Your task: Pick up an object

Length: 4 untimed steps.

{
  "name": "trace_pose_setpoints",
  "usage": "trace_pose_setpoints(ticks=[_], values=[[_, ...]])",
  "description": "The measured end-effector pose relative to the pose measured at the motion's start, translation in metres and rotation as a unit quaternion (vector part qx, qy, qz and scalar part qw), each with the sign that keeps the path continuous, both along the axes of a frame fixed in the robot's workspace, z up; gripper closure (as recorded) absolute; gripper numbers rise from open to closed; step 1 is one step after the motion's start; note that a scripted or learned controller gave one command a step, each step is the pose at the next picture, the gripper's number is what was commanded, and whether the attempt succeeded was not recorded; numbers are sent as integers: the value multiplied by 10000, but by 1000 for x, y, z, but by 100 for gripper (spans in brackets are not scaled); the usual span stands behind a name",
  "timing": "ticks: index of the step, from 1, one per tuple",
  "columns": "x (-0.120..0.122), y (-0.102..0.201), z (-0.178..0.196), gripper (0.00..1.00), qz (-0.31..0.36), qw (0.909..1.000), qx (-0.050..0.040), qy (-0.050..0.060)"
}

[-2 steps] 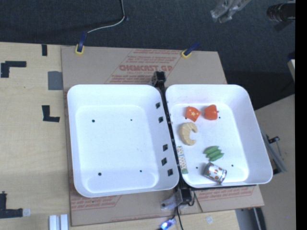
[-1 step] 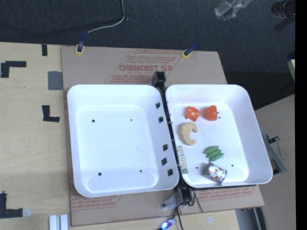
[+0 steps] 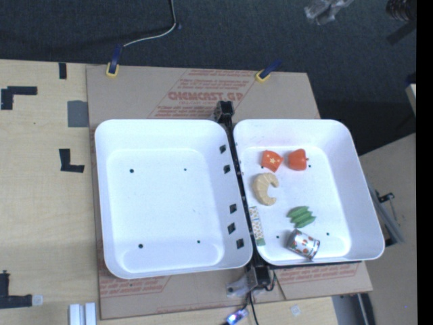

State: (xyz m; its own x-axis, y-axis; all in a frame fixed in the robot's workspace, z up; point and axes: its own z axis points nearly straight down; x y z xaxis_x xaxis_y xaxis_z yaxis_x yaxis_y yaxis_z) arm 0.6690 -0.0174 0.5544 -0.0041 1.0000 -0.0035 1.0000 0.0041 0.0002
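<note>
Gripper [image 3: 329, 5] hangs beyond the bench's far right corner; its state cannot be told. Nothing lifted: can [image 3: 302, 243], croissant [image 3: 266, 188] lie in right bin [image 3: 345, 181].

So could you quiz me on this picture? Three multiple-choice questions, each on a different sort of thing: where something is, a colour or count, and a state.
1. Which bin holds the objects?
A. left bin
B. right bin
C. both

2. How many red-orange pieces lie in it?
A. one
B. two
C. four

3. How does the small can lie?
A. upright
B. on its side
C. stacked on the green piece

Answers: 1 B, all objects sit in the right bin. 2 B, two red-orange pieces lie side by side. 3 B, the can lies on its side near the front edge, apart from the green piece.
</note>
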Motion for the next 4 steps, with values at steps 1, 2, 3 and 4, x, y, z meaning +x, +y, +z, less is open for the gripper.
trace_pose_setpoints(ticks=[1,2,3,4], values=[[0,1,10,100,8,10000,-6,1],[1,2,20,100,16,10000,-13,3],[1,3,29,100,24,10000,-17,4],[1,4,39,100,33,10000,-22,6]])
